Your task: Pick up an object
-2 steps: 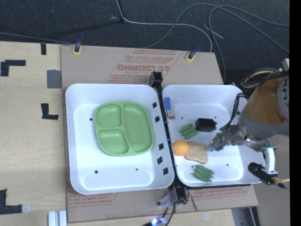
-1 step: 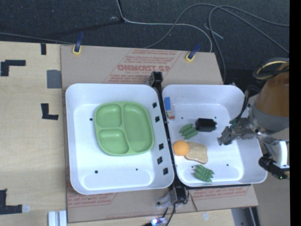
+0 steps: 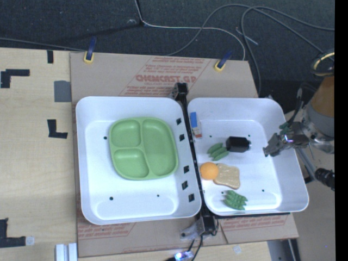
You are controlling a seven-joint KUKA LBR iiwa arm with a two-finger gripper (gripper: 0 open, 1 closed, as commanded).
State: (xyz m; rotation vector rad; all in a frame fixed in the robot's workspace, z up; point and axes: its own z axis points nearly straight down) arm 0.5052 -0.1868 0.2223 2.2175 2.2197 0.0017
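The right bin holds several small items: a black block, a green pod, an orange ball touching a tan toast slice, a second green pod near the front, and a small red, white and blue piece by the divider. My gripper hangs over the bin's right rim, well to the right of the black block, and I see nothing in it.
A green divided plate lies in the left bin. Both bins rest on a cardboard sheet held by clamps. Cables run across the dark floor behind.
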